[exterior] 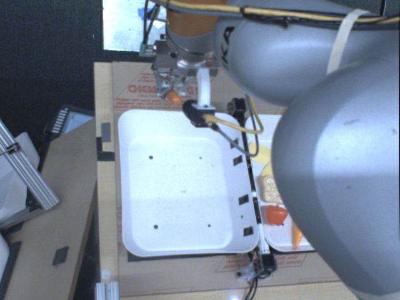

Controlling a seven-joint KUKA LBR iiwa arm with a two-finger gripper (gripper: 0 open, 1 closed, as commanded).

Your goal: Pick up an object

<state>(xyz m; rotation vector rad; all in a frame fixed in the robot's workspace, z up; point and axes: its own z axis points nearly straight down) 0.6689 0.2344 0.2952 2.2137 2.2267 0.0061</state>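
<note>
My gripper (pixel 171 92) hangs over the cardboard just beyond the far edge of the left bin (pixel 181 192). A small orange object (pixel 174 96) shows between its fingertips, and the gripper is shut on it. The grey arm and its orange band fill the top and right of the view and hide most of the right bin (pixel 282 247). In the visible strip of that bin lie a yellow piece (pixel 262 155), a tan textured piece (pixel 270 189), a red object (pixel 276 215) and an orange carrot-like piece (pixel 296 235).
A black fitting with a yellow cable (pixel 199 114) dangles from the wrist over the left bin's far right corner. Black clips (pixel 244 200) line the divider between the bins. A slanted metal rail (pixel 25 174) lies at the left, off the bench.
</note>
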